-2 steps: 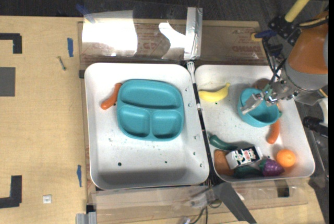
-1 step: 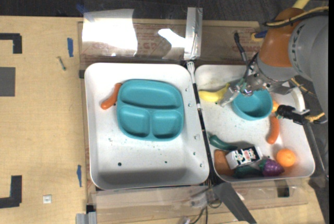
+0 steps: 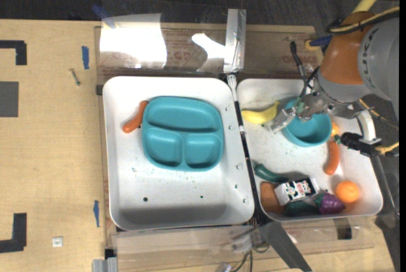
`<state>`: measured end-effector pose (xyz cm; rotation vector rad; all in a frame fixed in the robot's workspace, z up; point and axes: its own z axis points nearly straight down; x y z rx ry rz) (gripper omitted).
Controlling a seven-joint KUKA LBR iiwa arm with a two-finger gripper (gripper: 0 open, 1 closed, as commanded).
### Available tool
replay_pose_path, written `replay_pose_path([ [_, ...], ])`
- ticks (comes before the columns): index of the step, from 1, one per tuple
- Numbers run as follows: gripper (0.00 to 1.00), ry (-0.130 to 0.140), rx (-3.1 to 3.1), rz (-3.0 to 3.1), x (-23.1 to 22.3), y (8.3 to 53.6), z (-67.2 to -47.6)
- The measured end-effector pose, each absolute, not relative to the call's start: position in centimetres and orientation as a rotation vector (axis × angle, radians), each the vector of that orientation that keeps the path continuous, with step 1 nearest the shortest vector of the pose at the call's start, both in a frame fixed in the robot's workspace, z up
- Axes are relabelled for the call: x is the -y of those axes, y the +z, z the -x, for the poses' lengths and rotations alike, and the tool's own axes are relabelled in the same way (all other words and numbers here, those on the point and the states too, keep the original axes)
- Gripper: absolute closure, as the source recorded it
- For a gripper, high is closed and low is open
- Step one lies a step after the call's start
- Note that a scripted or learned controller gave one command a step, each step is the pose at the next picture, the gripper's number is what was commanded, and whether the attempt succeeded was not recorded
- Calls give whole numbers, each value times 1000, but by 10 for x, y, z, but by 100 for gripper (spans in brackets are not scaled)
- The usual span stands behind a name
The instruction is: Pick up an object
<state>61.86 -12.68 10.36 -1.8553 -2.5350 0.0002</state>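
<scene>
The gripper (image 3: pixel 293 113) hangs low between the banana (image 3: pixel 259 115) and the teal bowl (image 3: pixel 309 129); whether it grips anything I cannot tell; nothing looks lifted yet.

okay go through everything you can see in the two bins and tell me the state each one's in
Teal divided plate: flat, upright, in left bin.
Orange carrot: touching the plate's left edge.
Teal bowl: upright, in right bin.
Banana: lying beside the bowl.
Hand: low over the bowl's rim.
Orange fruit: resting near the corner.

2 white bins (image 3: pixel 120 137), 1 teal tray (image 3: pixel 183 131), 1 bowl (image 3: pixel 309 131), 2 carrots (image 3: pixel 134 117)
</scene>
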Motion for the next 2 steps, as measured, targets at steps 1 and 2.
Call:
replay_pose_path([
  [1,0,-26,2537,1857,142,93,-603],
  [2,0,-1,2449,1968,150,106,-555],
])
